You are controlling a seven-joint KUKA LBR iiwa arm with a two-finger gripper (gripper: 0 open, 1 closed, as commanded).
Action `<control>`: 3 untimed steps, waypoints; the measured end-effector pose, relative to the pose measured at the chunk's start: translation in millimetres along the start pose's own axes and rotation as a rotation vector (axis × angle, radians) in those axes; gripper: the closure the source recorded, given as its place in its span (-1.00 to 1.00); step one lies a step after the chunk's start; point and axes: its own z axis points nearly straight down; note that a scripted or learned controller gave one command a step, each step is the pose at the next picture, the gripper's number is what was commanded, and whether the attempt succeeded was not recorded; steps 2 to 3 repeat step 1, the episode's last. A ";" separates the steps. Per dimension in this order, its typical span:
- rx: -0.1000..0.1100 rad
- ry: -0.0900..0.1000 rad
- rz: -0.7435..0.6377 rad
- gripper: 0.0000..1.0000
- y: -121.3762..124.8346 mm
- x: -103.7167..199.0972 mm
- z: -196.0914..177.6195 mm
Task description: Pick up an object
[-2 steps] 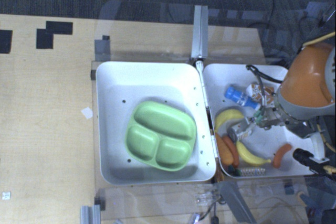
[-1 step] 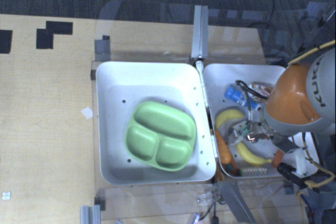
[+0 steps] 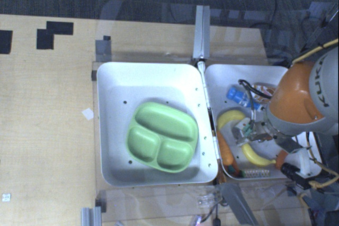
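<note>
My gripper (image 3: 250, 132) hangs low inside the right-hand shallow white bin (image 3: 214, 79), at the centre-right of the frame, with my grey arm and its orange band (image 3: 294, 95) coming in from the right edge above it. Whether the gripper is open or closed I cannot tell: the metal parts there blur into the clutter under them.

The bin beneath me is crowded. A yellow curved banana (image 3: 231, 117) lies just to the upper left of the gripper, its arc bending from the gripper toward the bin's left wall. A second yellow banana (image 3: 255, 156) lies just below the gripper, its long axis running from upper left to lower right across the bin floor. A slim orange carrot-shaped piece (image 3: 226, 151) lies along the left wall, pointing nearly straight up and down the frame. A small blue plastic object (image 3: 238, 96) sits higher up, toward the bin's far edge.

The left-hand white bin (image 3: 114, 79) holds a green three-compartment plastic tray (image 3: 162, 136), well apart from me.

I judge the lower banana the nearest candidate: it lies down-frame of the gripper, almost beneath it. To take it I should close across its narrow width, square to that slanting axis, since a grasp along its length would likely slip.
</note>
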 end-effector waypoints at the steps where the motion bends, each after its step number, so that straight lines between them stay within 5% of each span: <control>1: -0.001 -0.003 -0.025 1.00 32.4 39.0 -80.7; 3: -0.001 -0.003 -0.025 1.00 32.4 39.0 -80.7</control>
